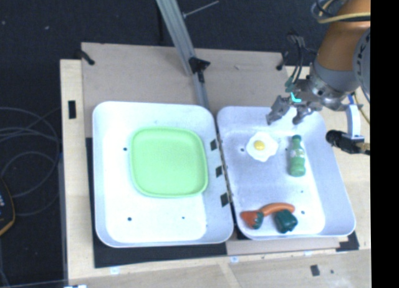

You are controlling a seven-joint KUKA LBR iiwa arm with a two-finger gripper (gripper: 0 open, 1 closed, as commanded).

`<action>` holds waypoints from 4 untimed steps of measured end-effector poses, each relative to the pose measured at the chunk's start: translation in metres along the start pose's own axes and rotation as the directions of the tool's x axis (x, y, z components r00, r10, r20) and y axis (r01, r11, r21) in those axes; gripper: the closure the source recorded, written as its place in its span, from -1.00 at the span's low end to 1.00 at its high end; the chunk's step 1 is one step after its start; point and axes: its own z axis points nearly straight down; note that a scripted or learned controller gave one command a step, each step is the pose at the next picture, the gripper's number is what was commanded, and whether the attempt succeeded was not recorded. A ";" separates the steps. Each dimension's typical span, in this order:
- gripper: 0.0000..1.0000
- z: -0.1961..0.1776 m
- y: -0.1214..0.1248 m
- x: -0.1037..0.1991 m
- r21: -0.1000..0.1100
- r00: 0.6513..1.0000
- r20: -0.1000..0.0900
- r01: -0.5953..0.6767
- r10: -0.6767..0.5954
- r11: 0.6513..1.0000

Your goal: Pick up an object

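The right bin (318, 218) holds a fried egg (261, 146) near its back, with a green bottle (296, 156) just right of it. At the bin's front lie an orange carrot (267, 212) and a dark green block (286, 221). My gripper (288, 115) hangs over the back edge of this bin, above and slightly right of the egg. Its two dark fingers are spread apart with nothing between them.
The left bin (112, 218) holds a light green square plate (168, 161). A grey metal pole (177, 25) slants from the top down to the gap between the bins. Black clips (219, 171) join the two bins.
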 end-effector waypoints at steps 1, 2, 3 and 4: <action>-1.00 0.000 0.000 0.000 0.000 1.000 0.000 0.000 0.000 1.000; -1.00 0.063 -0.001 0.001 0.006 1.000 0.000 0.000 0.000 1.000; -1.00 0.116 -0.003 0.001 0.005 1.000 0.000 0.000 0.000 1.000; 1.00 0.102 -0.001 0.000 -0.001 1.000 0.001 0.000 0.000 1.000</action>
